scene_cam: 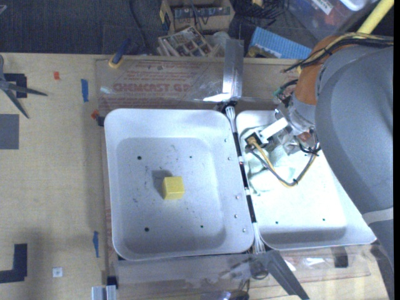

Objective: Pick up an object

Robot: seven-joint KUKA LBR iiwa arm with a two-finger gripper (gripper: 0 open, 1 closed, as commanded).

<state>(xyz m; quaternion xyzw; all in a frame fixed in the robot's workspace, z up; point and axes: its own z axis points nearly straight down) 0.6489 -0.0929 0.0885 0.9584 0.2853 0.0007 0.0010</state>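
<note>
A small yellow cube (174, 187) lies near the middle of the left bin (125, 142), alone on its floor. My gripper (282, 154) is down in the far left part of the right bin (312, 211), close to the wall shared by the two bins. The grey arm and its orange band cover the gripper from above. Something pale shows just under the gripper, too blurred to name. The cube is well to the left of the gripper, across the divider.
The arm's bulky grey body overhangs the right bin's right side. A metal bracket (233, 74) stands behind the bins at their junction. Cardboard, cables and boxes lie beyond the far edge, and small tools sit on the bench at the left.
</note>
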